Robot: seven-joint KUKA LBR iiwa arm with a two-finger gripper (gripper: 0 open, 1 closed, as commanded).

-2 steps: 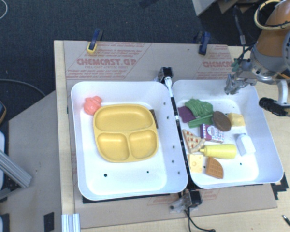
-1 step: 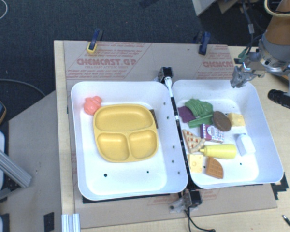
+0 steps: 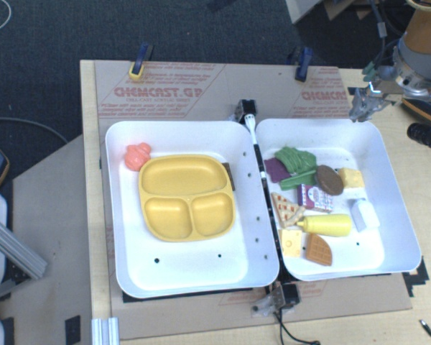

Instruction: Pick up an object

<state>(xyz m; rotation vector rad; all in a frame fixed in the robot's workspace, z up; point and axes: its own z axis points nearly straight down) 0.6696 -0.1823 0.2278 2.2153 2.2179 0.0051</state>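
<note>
Nothing is picked up yet: gripper hangs over the right bin's far corner, its opening unclear, toy food untouched.

Seen at upper right: gripper hovering over the far rim of the right bin, nothing between the fingers. Heaped in that bin: green leafy toy, brown piece, yellow bottle, waffle. Left bin: yellow divided plate, pink toy touching its upper-left corner.
</note>
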